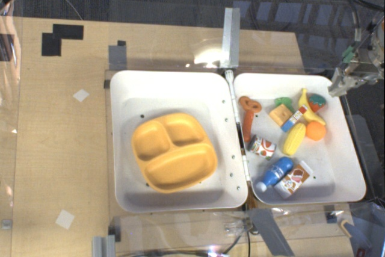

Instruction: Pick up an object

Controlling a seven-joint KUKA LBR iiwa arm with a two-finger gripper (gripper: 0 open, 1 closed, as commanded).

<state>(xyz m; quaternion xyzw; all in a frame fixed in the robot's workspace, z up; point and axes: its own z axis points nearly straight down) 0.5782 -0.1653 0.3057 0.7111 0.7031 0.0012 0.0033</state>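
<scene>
**The arm waits at the edge, with nothing picked yet**

The pincer (338, 86) sits at the far right corner of the right bin (355, 180), just over its rim. It is small and blurry here, so I cannot tell if it is wide or narrow. Nothing shows between its tips, so I think it holds nothing.

This looks like the very start of the job. The arm has not gone down to any toy yet. Next it must choose one toy, move over it, drop down, and close on it.

The toys lie in a heap in the right bin. The closest to the pincer is the banana (308, 104), just to its left and a bit nearer the camera. The orange ball (315, 130) touches the corn (294, 138), both farther down from the pincer. The blue bottle (275, 173) and a little carton (295, 179) lie well apart from it, at the near side. The carrot (247, 124) is far left of the pincer, by the bin wall.

The yellow tray (174, 151) rests in the left bin (120, 189), well away from the pincer.

The toys are packed close, so grabbing just one may be tricky.
</scene>
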